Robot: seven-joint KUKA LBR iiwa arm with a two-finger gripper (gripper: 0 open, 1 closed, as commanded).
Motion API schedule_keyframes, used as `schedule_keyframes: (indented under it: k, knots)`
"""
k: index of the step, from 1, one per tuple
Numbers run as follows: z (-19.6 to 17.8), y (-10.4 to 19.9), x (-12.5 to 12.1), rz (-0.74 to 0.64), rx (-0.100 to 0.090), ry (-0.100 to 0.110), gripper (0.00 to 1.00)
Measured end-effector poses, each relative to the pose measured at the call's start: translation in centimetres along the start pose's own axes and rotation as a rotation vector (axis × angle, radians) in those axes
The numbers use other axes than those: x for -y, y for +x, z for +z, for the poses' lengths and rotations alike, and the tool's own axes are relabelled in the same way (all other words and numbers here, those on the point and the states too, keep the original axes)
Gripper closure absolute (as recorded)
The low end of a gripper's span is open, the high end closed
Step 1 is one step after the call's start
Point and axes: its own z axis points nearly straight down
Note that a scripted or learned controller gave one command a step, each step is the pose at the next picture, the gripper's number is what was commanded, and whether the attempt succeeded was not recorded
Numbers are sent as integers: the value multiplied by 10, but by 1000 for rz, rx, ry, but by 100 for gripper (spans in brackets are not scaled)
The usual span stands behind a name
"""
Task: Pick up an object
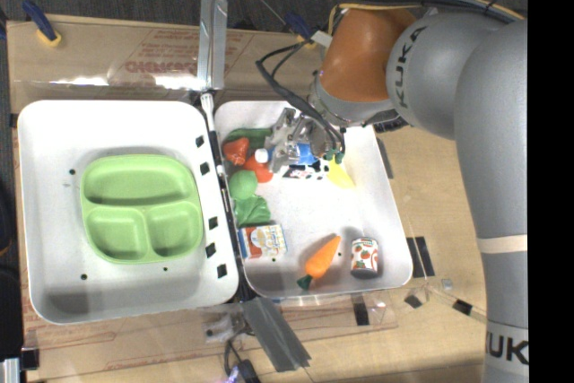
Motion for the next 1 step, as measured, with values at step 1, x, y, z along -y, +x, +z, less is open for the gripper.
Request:
schedule_keyframes:
  k: [1]
  knots:
    - [13, 8, -2, -2, -26, -2, 0]
